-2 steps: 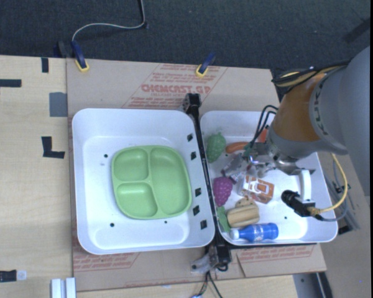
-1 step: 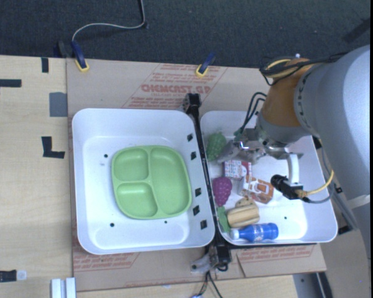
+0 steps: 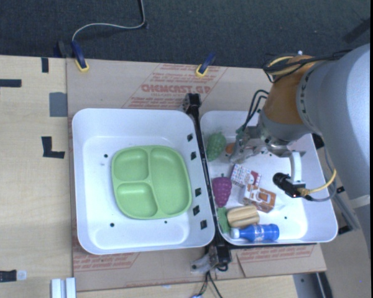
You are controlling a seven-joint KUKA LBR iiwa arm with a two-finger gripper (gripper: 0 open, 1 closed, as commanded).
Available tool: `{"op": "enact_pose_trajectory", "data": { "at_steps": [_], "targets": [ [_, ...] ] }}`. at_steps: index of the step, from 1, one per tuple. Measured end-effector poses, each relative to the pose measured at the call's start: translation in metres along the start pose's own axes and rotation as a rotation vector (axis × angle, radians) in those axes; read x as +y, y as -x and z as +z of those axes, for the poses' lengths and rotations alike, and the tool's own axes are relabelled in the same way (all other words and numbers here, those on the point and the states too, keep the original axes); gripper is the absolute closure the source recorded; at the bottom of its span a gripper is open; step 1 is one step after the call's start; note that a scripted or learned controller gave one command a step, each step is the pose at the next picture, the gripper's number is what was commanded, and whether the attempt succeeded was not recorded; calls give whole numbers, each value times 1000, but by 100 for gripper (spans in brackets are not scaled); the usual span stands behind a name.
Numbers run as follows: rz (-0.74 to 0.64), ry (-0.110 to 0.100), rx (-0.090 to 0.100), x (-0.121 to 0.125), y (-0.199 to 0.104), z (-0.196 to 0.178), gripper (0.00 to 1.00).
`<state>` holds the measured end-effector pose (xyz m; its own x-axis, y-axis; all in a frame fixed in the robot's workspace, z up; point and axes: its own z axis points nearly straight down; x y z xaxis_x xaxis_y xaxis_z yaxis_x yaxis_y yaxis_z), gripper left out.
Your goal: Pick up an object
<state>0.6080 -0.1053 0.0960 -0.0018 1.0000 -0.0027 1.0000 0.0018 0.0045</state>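
My gripper [image 3: 244, 153] reaches down into the right bin [image 3: 317, 225], near its upper left part. It hangs just above a red and white snack packet [image 3: 244, 177] and to the right of a green bumpy fruit [image 3: 216, 144]. Below these lie a purple bunch of grapes [image 3: 221, 191], an orange and white packet [image 3: 261, 198], a tan bread roll [image 3: 242, 216] and a blue bottle [image 3: 258, 233] with a white cap. The wrist hides what lies directly under the gripper.
The left bin [image 3: 90, 225] holds a green divided plate [image 3: 151, 182]. A black divider [image 3: 199, 160] runs between the bins. The grey arm with its orange band [image 3: 286, 98] covers the right bin's upper right. A small green piece [image 3: 222, 219] sits beside the roll.
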Motion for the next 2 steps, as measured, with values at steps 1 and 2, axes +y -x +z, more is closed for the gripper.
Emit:
{"op": "enact_pose_trajectory", "data": {
  "at_steps": [1,2],
  "targets": [
    [0,0,0,0,0,0,0],
    [2,-1,1,-62,9,9,0]
  ]
}}
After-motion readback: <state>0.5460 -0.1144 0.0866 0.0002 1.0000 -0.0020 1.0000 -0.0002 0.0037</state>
